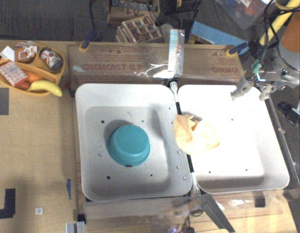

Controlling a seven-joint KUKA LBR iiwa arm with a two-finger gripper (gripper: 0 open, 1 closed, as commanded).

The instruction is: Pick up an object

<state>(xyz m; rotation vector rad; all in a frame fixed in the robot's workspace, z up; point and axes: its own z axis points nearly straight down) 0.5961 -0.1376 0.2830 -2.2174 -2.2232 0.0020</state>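
Jaws are hanging spread apart and gripping nothing, above the far right corner of the right bin. Teal bowl is sitting upside down in the left bin. Crumpled yellow cloth is lying at the right bin's left edge, draping onto the divide between bins.

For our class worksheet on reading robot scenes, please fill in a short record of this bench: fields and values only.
left bin: round teal plastic bowl, upside down
right bin: crumpled pale yellow cloth, draped over the rim between the bins
gripper: above the right bin's far right corner, holding nothing
bench corner: tray of food with a yellow banana
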